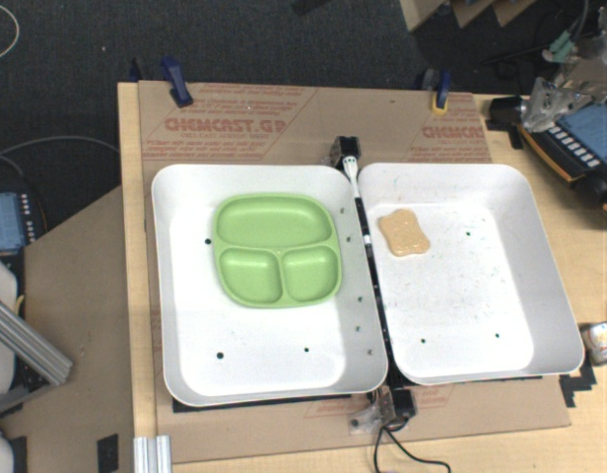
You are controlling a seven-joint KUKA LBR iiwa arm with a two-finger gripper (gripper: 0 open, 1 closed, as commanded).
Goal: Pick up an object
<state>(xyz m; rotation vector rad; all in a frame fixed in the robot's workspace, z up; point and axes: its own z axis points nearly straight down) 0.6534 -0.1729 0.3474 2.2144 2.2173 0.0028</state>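
A light green divided plate [277, 249] with three compartments lies flat in the upper middle of the left white bin [264, 358]. In the right white bin [481, 304], a small tan, flat, lumpy piece [403, 233] rests near the upper left corner, close to the wall shared by the two bins. Nothing touches either object.
The bins sit side by side on a cardboard sheet [235, 116] held by blue clamps [175, 79]. Metal and blue equipment [565, 116] stands past the bench's upper right corner. A cable [402, 446] trails from the front edge between the bins.
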